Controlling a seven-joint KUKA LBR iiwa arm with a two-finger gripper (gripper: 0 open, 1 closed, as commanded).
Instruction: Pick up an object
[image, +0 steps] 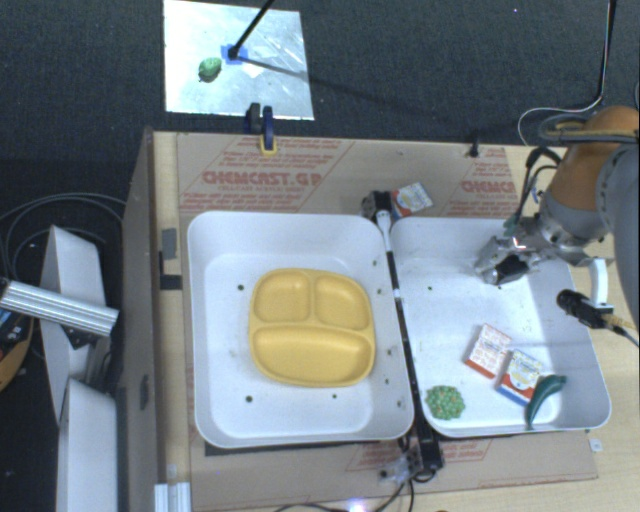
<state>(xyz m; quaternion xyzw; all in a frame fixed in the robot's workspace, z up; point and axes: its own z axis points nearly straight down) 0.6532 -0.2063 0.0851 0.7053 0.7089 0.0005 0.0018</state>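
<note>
I judged the task to be at an early stage. The gripper (503, 262) hung over the upper part of the right bin (440, 300), near its far wall, and nothing showed between its parts. The candidate objects lay well apart from it, toward the bin's near corner. I could not tell whether the jaws stood apart or together; the metal at the wrist read as one dark, glinting mass. The approach, the closing and the lift all remained to be done.

Candidate objects in the right bin:
- Two small flat cartons (489, 350), (521, 373), printed red and white, lying just beside each other; likely stiff card.
- A green curved piece (543, 392), smooth and tapered like a pepper, touching the second carton.
- A green round lump (445, 402), knobbly in texture, near the front wall.

The left bin (225, 250) held a yellow divided plate (311, 327), smooth moulded plastic with three compartments. Both bins were shallow, white and glossy, resting on a cardboard-lined surface (300, 170).
</note>
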